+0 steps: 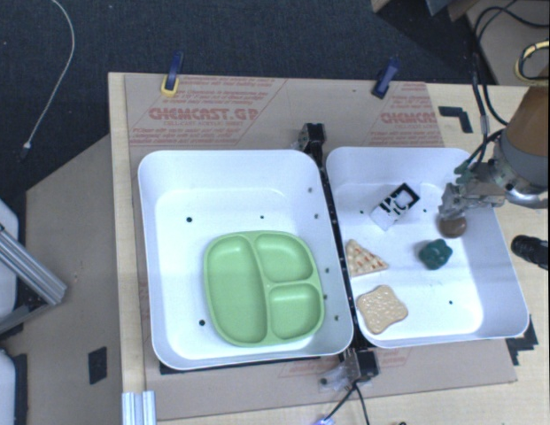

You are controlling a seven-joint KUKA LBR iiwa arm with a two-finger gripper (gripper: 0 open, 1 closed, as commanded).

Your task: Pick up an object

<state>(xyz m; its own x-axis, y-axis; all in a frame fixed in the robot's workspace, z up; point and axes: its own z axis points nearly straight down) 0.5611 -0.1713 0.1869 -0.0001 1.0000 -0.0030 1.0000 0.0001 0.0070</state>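
green plate (261, 287): smooth, three-compartment | teal object (436, 254): lumpy

The brown protective sheet (283, 104) covering the counter under the two bins carries red printed lettering. Behind the left bin, the largest line reads "CHEMCAST GP" (204, 113), with smaller red lines above and below it that are too fine to make out. The same red brand print repeats behind the right bin (407, 113), partly cut off and hard to read in full. In the right bin, a small white card (396, 205) bears a bold black square pattern like a coded marker; no letters or numbers can be read on it.
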